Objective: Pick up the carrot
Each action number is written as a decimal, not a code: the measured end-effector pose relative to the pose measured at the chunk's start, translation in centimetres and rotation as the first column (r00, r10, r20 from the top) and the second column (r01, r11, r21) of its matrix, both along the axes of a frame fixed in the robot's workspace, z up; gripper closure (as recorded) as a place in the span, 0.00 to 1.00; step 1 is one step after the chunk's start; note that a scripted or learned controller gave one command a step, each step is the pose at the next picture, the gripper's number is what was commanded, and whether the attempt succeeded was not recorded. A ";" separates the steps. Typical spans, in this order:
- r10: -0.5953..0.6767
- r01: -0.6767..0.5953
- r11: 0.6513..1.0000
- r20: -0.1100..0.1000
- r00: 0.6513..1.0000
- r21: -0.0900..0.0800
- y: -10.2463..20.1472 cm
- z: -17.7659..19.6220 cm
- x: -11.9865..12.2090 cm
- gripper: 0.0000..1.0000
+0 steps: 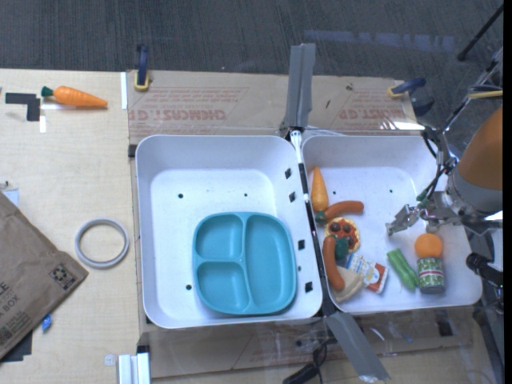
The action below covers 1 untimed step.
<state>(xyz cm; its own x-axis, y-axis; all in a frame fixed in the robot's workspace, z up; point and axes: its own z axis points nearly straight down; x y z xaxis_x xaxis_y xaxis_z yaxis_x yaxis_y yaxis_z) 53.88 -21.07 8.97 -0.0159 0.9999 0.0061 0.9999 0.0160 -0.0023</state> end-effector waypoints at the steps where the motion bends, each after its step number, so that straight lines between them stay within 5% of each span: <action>1: -0.246 0.246 0.969 0.002 0.969 -0.006 -1.0 5.6 4.6 0.00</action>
